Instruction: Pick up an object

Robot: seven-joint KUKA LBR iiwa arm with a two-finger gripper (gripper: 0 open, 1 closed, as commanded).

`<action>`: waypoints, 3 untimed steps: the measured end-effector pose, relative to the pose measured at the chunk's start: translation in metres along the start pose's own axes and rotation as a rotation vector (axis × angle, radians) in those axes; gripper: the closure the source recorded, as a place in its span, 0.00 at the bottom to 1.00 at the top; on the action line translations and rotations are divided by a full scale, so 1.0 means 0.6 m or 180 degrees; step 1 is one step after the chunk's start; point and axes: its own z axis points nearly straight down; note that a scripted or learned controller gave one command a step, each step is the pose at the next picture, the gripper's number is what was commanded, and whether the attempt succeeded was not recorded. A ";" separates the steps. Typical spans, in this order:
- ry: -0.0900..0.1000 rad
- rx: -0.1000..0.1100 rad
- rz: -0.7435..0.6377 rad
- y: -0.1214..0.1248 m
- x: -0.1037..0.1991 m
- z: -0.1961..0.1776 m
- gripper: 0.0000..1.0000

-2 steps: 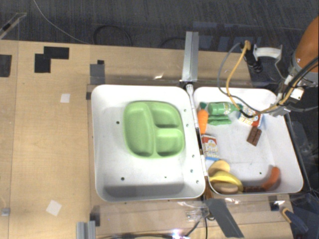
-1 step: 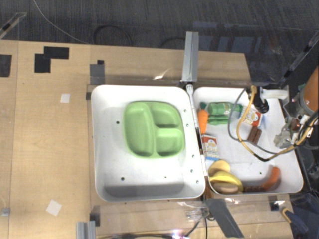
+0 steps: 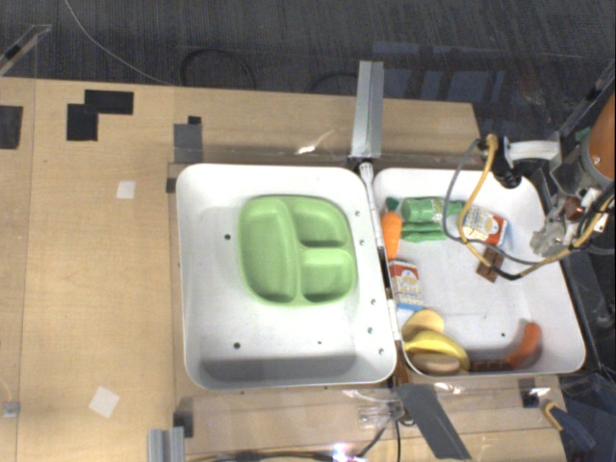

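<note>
Presently the gripper (image 3: 559, 231) hangs over the far right part of the right bin (image 3: 539, 306), at the end of the arm (image 3: 599, 152) that enters from the right. Whether its jaws are spread or closed cannot be told; nothing is seen between them. A yellow cable (image 3: 474, 210) loops from the wrist down toward the middle of that bin.

Contents of the right bin: a green bottle (image 3: 423, 218) lying on its side at the far left, an orange carrot (image 3: 392, 234) just beside it against the left wall, a small carton (image 3: 483, 225) right of the bottle, a red and white packet (image 3: 406, 283) nearer along the left wall, a yellow banana (image 3: 433, 345) in the near left corner, and an orange-tipped sausage-like item (image 3: 515, 349) along the near wall.

The left bin (image 3: 212, 258) holds a green divided tray (image 3: 294, 248), set centrally, well apart from the gripper.
</note>
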 end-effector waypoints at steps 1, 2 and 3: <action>-0.0028 0.0011 -0.0010 -0.010 0.037 0.123 1.00; 0.0004 0.0001 -0.0007 -0.029 0.139 0.042 1.00; -0.0009 -0.0003 0.0024 0.020 -0.068 0.022 1.00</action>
